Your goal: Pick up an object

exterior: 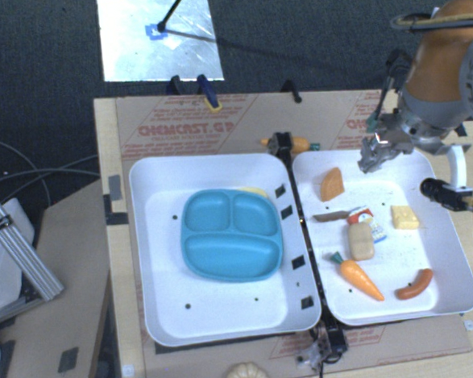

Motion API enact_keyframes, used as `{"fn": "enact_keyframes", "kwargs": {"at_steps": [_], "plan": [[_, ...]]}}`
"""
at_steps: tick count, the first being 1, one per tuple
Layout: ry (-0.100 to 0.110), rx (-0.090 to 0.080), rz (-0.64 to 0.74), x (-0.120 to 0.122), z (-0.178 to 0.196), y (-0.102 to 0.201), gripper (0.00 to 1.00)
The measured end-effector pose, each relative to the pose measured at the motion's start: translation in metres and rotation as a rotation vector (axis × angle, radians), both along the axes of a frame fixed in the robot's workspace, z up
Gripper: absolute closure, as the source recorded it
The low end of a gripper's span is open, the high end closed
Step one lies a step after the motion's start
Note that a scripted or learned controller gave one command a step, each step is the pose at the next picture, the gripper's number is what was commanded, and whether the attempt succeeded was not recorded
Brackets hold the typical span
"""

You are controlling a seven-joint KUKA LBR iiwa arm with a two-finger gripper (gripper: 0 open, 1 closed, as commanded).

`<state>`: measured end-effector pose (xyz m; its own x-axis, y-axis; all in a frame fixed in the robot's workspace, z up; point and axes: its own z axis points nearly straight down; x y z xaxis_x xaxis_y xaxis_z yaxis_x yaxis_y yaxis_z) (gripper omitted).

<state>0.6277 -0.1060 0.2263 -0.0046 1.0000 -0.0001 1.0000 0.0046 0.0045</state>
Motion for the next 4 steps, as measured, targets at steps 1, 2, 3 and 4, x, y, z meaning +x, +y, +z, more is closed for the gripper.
{"fn": "enact_keyframes", "kwargs": {"at_steps": [1,2,3,4], "plan": [[0.002,0.002,0.006,0.004,-0.001,0.062,1.0],[0.002,0.002,0.005,0.011,-0.009,0.116,1.0],[0.001,0.003,0.006,0.03,-0.007,0.178,1.0],[0.001,0.002,0.003,0.036,0.008,0.206,1.0]]}}
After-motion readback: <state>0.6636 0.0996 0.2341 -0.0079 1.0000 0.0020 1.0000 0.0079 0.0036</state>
